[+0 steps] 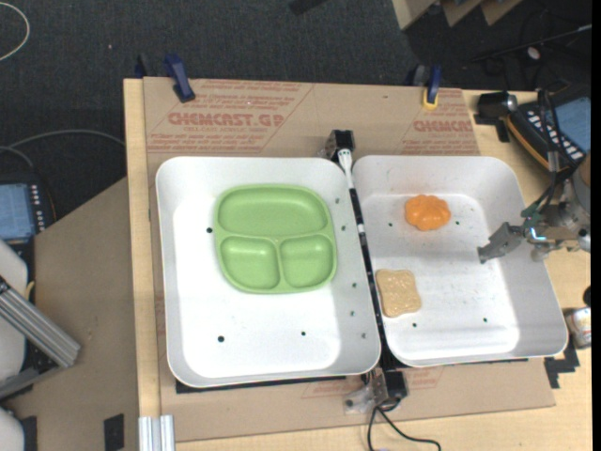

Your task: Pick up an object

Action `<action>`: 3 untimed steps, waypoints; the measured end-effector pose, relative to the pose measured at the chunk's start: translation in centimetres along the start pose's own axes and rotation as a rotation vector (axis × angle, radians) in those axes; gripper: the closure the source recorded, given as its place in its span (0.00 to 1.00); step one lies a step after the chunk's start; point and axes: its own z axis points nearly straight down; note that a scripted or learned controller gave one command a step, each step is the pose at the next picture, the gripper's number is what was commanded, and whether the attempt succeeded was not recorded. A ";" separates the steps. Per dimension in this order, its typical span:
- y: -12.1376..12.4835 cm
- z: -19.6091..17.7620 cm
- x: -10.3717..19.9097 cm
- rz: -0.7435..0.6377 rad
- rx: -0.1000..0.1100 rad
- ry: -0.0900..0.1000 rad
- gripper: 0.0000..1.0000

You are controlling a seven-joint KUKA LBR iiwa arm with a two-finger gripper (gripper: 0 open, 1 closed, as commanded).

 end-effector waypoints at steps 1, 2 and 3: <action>7.0 12.1 -2.3 -0.006 -0.003 0.012 0.00; 12.5 11.7 1.7 -0.012 0.022 0.000 0.00; 3.7 -2.3 6.2 -0.002 -0.007 0.001 0.00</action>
